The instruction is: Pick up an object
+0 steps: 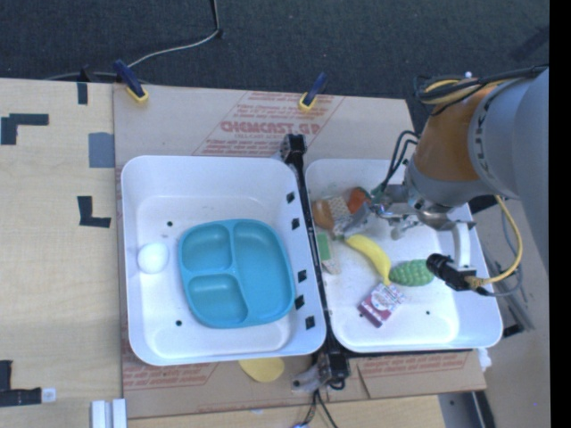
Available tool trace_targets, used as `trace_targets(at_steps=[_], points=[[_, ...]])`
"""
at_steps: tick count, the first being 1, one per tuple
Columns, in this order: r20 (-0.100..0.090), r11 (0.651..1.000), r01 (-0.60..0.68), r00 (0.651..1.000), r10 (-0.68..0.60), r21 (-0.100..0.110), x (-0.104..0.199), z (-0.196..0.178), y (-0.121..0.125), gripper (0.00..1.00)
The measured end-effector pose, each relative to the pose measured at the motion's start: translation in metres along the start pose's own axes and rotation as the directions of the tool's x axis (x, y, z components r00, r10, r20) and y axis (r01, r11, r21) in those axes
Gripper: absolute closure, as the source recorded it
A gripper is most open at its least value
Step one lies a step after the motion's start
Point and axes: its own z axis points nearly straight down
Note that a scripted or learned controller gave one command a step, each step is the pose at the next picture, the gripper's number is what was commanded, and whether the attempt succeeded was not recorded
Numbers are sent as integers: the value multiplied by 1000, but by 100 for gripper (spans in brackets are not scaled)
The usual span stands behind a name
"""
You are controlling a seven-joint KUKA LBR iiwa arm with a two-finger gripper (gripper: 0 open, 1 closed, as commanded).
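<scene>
Wooden bench (53,266) under a cardboard sheet (259,127) bearing two white bins side by side, left bin (143,328) and right bin (473,328), yellow disc (261,368) at front edge.

crowded around the banana (370,255): orange-and-tan items (342,209) just above-left, green bumpy object (411,273) just right, red-and-white packet (381,305) just below, gripper (393,214) and arm (464,141) hanging over the upper right. left bare white floor (437,319) below-right of the banana. far left of the banana, past the divider (308,239), blocked by a blue tray (235,270) and white ball (153,257).
</scene>
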Motion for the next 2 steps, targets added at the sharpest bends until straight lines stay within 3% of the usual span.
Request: trace_targets(at_steps=[1,2], points=[[4,1000,-2,1000,2,-6,16,43,-8,0],[4,1000,-2,1000,2,-6,16,33,-8,100]])
